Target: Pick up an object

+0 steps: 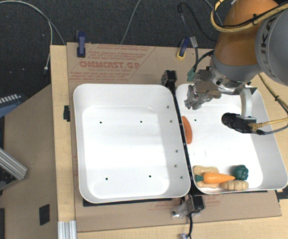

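A: Jaws [196, 99] first. They hang over the far left corner of the right bin [263, 148], pointing down. From this slant I cannot tell whether they are parted or closed. Nothing visible between them.

B: So no grasp to log?

A: None that I can confirm. My judgement: the task is at the approach stage, pick not yet made, all objects lying in the bin.

B: Sweep left to right, with counts.

A: Left bin [129, 96]: one, white, nothing lying in it that I can make out. Right bin: one, touching the left bin along the shared edge. Inside it, one orange-red object [187, 129] against the left wall, near and just below the jaws. At the near edge, a cluster: one carrot [217, 179] lying across two or perhaps three pale tan pieces [234, 185]; exact count unclear. One dark green object [241, 172] just beside the cluster's right end.

B: Nearest candidate?

A: The orange-red object, I judge. The cluster is well apart from the jaws.

B: Anything else on the counter [59, 133]?

A: Two blue clamps [80, 44] at the far edge.
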